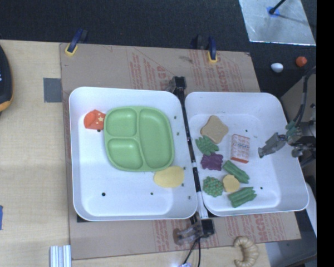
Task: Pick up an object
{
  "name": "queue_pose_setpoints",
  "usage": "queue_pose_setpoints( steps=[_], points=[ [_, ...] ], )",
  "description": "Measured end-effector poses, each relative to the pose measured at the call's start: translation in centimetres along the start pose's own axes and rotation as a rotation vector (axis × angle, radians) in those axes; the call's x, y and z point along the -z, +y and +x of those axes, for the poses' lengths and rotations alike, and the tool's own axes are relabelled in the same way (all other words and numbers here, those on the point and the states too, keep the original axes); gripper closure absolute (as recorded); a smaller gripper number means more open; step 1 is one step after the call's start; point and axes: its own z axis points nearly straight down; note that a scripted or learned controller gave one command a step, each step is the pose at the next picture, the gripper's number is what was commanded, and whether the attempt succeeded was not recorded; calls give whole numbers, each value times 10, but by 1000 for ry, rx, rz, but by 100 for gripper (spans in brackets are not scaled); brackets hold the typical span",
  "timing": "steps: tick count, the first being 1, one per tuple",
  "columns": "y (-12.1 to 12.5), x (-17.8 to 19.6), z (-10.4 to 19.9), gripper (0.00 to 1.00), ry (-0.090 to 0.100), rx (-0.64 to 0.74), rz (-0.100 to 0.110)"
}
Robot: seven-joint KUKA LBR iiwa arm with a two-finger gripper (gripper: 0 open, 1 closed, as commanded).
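One claw (274, 143) hangs over the right side of the right bin (270, 100), and you cannot tell how its tips are set (it's too small and blurred). Nothing is gripped, so you're at the approach step. Nearest to its left lies the red-and-white packet (240, 148), with toast (214, 129) beyond. Your next move: slide left, centre over the packet, then descend.

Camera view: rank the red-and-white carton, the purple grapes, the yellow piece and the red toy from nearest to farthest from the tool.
From the tool, at the right bin's right side:
1. Red-and-white carton, right bin, just left of it.
2. Purple grapes, right bin, toward the divider.
3. Yellow piece, left bin, below the green tray.
4. Red toy, left bin's far left.
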Motion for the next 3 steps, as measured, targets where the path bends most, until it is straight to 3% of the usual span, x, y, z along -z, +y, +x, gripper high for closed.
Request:
queue_pose_setpoints(
  steps=[1,2,3],
  points=[
    [43,-138,46,0,4,6,11],
    [44,-120,41,100,-2,3,2],
    [44,-121,41,0,-2,3,2]
  ],
)
